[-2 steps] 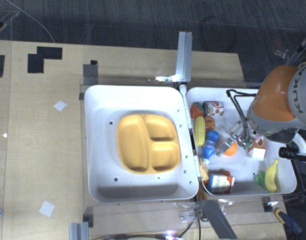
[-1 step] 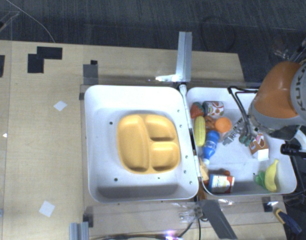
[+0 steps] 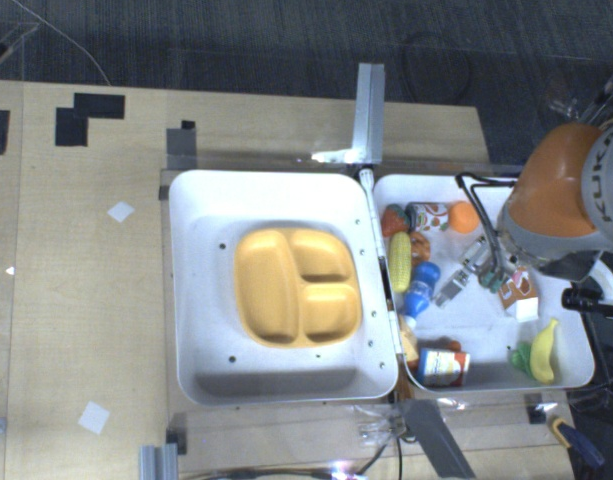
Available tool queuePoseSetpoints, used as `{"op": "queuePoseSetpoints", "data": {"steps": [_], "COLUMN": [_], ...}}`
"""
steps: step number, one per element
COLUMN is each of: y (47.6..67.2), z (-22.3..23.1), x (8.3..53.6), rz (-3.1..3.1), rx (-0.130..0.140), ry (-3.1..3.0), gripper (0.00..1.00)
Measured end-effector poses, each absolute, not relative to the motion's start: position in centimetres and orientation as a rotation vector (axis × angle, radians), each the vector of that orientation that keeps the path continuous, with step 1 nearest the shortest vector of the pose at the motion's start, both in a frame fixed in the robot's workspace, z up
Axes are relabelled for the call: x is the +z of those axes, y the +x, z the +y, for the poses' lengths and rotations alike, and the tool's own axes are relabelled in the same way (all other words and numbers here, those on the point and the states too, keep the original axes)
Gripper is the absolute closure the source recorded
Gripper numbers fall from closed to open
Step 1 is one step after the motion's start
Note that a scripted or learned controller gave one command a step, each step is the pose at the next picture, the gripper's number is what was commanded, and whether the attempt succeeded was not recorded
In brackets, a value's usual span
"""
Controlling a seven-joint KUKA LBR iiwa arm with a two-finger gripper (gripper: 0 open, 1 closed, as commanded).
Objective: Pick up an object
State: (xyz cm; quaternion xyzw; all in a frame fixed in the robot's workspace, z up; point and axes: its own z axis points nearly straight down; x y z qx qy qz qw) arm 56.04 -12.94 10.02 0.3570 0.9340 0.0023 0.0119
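Left bin: holds a yellow divided tray, well left of the corn cob.
Corn cob: upright along the right bin's left wall.
Blue bottle: just right of the corn cob.
Can: below the corn cob.
Gripper: fingers narrowly apart, holding nothing, right of the corn cob beside the blue bottle.
Orange ball: up-right of the corn cob.
Banana: far right of the corn cob.

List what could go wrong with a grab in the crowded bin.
The claw hovers by the blue bottle, which lies against the corn cob; a descent may nudge both instead of gripping one. The banana and can sit near the right bin wall, leaving little room.
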Motion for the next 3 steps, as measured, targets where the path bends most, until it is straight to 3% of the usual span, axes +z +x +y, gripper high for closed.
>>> {"op": "queuePoseSetpoints", "data": {"steps": [1, 2, 3], "y": [59.0, 64.0, 66.1], "z": [-18.3, -14.5, -14.5], "x": [8.8, 8.7, 8.7], "rz": [3.044, 2.971, 3.134], "rx": [0.0, 0.005, -0.002], "ry": [0.722, 0.988, 0.098], "gripper": [0.0, 0.0, 0.0]}}
